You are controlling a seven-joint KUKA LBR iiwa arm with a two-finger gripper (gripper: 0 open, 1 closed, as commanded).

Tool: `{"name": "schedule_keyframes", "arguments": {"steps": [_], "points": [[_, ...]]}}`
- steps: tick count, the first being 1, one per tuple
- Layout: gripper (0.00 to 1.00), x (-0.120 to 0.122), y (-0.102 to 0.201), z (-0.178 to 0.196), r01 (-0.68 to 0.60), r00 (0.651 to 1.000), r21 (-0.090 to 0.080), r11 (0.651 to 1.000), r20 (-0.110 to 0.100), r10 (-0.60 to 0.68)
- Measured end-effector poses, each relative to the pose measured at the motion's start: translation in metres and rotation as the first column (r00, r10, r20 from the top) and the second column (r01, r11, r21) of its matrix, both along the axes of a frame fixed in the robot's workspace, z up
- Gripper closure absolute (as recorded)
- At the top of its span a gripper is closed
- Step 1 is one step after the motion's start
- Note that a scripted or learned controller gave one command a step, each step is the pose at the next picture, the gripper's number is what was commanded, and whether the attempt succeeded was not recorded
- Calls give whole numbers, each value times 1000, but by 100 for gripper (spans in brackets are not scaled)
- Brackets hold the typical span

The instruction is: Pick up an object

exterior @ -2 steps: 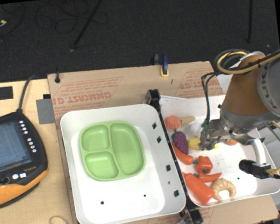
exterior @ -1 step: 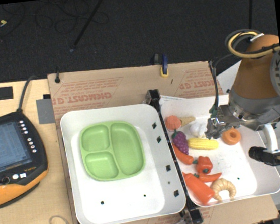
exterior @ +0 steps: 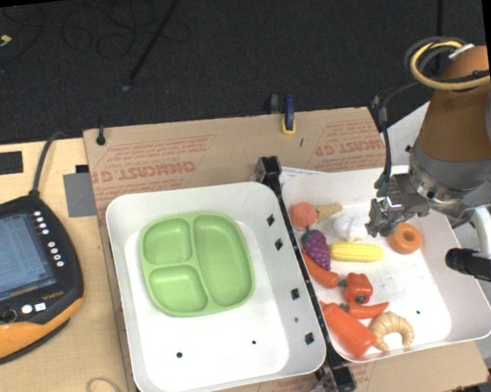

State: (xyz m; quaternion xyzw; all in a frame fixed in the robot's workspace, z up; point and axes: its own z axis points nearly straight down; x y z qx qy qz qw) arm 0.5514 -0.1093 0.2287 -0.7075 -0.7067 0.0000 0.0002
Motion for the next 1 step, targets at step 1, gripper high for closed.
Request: {"name": "schedule_keyframes", "arguments": {"steps": [1], "points": [[100,-8,48,-8,-2,1000,1,1000,-5,2]]}}
